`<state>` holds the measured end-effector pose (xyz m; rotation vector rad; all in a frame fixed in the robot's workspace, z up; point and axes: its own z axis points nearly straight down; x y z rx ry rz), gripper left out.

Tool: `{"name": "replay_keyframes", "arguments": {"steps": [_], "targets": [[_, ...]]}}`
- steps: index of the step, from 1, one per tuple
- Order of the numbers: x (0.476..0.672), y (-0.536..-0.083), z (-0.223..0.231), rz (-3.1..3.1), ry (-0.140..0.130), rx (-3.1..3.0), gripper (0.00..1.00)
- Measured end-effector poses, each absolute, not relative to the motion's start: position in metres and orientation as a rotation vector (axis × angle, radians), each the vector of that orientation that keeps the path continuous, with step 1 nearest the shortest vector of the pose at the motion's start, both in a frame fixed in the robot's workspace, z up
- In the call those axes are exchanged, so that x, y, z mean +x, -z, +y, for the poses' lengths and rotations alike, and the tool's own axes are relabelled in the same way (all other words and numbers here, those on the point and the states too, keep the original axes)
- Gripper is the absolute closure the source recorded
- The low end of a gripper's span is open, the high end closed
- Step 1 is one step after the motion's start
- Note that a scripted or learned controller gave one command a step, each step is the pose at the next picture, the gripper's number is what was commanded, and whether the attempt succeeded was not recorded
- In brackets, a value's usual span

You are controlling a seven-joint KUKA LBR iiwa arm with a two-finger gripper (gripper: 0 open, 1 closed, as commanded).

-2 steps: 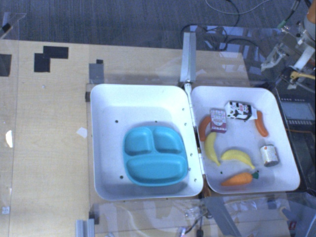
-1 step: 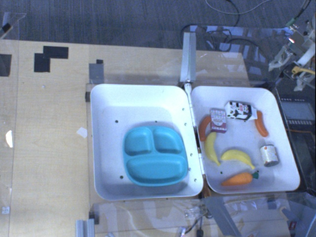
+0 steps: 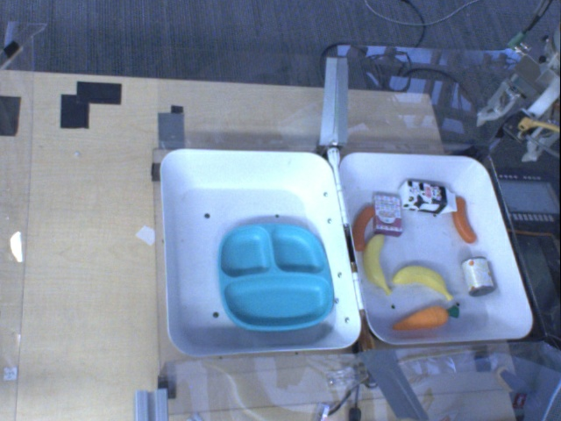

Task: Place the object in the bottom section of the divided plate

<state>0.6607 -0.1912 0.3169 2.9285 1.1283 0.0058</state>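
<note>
Carrot point(image 3: 422, 317) near bananas point(image 3: 421, 278), right bin point(image 3: 513, 235).

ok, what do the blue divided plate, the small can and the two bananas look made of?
Blue divided plate: looks like moulded plastic, uniform colour, soft sheen, rounded section walls. Small silver can: probably metal, with a grey reflective side and a pale end. Two yellow bananas: likely plastic toy fruit, flat even yellow, smooth surface; too small to be sure.

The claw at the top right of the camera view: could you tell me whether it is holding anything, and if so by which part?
Nothing is held: the claw hangs outside the bins with no item between its fingers.
</note>
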Motion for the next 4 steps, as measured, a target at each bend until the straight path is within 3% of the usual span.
{"name": "replay_keyframes", "arguments": {"steps": [1,2,3,4], "targets": [[0.618,-0.215,-0.197,1.164,-0.003,2.918,0.0],[0.616,-0.291,-0.192,1.3,-0.008,2.856,0.0],[0.618,-0.302,-0.191,1.309,-0.012,2.849,1.0],[0.636,-0.247,-0.124,1.647,-0.005,2.673,1.0]]}}
